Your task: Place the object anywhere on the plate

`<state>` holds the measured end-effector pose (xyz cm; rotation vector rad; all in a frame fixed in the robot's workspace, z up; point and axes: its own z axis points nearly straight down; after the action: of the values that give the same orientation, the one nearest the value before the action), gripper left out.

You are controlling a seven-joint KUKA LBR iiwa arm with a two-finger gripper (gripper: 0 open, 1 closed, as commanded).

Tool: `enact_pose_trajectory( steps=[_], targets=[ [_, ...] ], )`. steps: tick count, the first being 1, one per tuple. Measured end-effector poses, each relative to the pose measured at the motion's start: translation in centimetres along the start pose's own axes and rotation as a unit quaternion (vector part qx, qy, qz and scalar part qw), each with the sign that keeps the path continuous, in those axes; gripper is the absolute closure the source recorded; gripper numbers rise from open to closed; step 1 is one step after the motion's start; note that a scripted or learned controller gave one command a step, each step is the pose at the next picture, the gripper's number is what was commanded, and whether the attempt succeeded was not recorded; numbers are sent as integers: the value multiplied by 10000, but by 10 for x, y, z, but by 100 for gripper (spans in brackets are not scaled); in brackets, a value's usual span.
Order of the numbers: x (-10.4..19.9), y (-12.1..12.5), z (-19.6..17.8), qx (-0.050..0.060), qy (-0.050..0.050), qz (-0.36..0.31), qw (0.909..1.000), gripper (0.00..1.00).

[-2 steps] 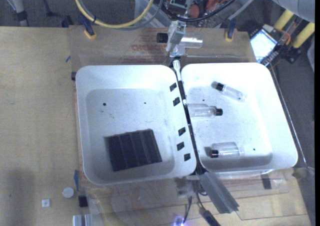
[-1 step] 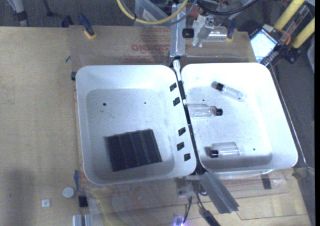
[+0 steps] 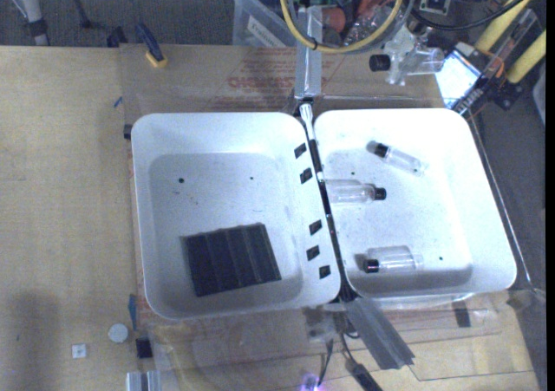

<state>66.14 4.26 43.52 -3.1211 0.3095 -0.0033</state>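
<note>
Three clear, black-capped vials lie loose in the right bin, across the shared rims from the black ribbed plate (flat, ready to receive one); jaws' state cannot be told.

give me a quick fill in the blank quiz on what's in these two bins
1. The right bin holds ___ clear vials with black caps.
2. The dark ridged plate lies in the ___ bin.
3. The vial nearest the front wall lies with its cap pointing ___ the divider.
4. Both bins are coloured ___.

Missing words: three; left; toward; white
</note>
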Motion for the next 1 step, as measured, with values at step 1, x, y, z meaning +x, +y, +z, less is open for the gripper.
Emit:
enact_pose_trajectory(
  steps=[1],
  targets=[
    [27,101,0,11,20,1,10000,100]
  ],
)
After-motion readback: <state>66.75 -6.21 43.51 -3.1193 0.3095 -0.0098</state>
